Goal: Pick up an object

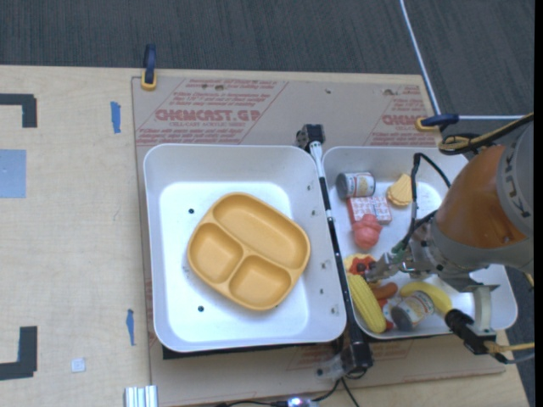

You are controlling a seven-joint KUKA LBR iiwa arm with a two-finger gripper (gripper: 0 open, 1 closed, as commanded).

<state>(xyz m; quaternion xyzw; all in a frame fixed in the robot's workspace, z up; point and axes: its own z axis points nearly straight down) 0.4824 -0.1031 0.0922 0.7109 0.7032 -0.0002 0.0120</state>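
While the grey arm (488, 219) is hanging over the right bin (507, 312), its claw (392, 261) is lying blurred among toy food (366, 231); grip unreadable. Left bin (161, 227) is carrying a yellow plate (248, 251) on the wooden worktop (68, 253).

a robotics lab: clamped cardboard sheet (254, 108) on a taped wooden bench (68, 227), grey carpet (254, 15) beyond the arm (479, 210).

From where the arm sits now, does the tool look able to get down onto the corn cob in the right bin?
Probably yes. The corn cob lies along the right bin's left wall, uncovered from above, and the tool hangs just beside it. The wall and the toys packed alongside leave little room.
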